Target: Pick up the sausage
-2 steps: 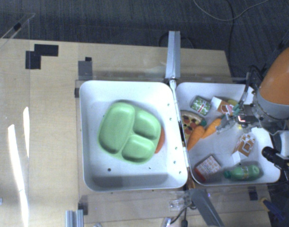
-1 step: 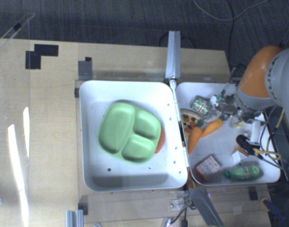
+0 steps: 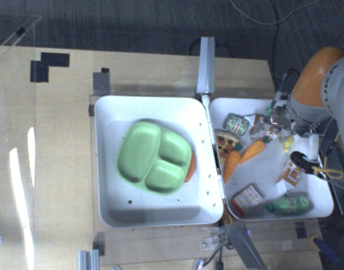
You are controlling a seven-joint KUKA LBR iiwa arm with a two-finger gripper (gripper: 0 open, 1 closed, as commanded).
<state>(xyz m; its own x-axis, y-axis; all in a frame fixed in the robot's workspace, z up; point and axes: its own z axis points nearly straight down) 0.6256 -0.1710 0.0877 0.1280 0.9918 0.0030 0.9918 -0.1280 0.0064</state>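
My gripper [image 3: 273,124] is low over the far right part of the right bin [image 3: 324,207], reaching in from the right under the grey and orange wrist. A small brownish, sausage-like piece [image 3: 257,129] lies just to the gripper's left, touching or nearly touching it. I cannot tell whether that piece is held.
The right bin also holds a green can [image 3: 237,123], a pizza-like piece [image 3: 227,143], two carrots [image 3: 239,156], a small printed box [image 3: 248,197], a green bottle [image 3: 289,205] and an orange packet [image 3: 290,175]. In the left bin [image 3: 110,207], a green compartment plate [image 3: 153,157] partly covers an orange thing [image 3: 192,165].
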